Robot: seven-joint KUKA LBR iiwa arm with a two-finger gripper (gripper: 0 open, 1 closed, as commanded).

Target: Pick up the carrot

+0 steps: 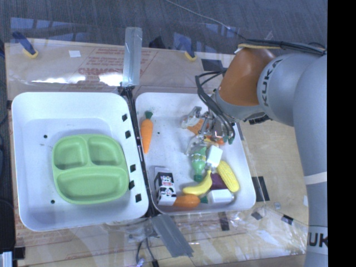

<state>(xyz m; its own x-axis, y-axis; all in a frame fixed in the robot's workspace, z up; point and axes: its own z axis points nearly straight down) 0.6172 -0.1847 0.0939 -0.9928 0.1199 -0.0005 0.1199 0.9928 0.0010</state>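
The carrot (146, 133), orange with a green top, lies along the left wall of the right bin (167, 107), pointing toward the near side. My gripper (194, 131) hangs over the middle of that bin, about a hand's width to the right of the carrot and apart from it. Its two metal fingers (191, 117) stand spread open. A small orange piece (196, 127) shows in the gap between them, and whether they touch it is unclear. The grey arm with its orange band (242, 79) reaches in from the right.
Beside and below the gripper lie a green bottle (198, 164), a corn cob (228, 176), a banana (197, 187), a white block (221, 196), an orange fruit (186, 201) and a black-and-white carton (164, 185). The left bin (25, 121) holds a green divided plate (89, 168).
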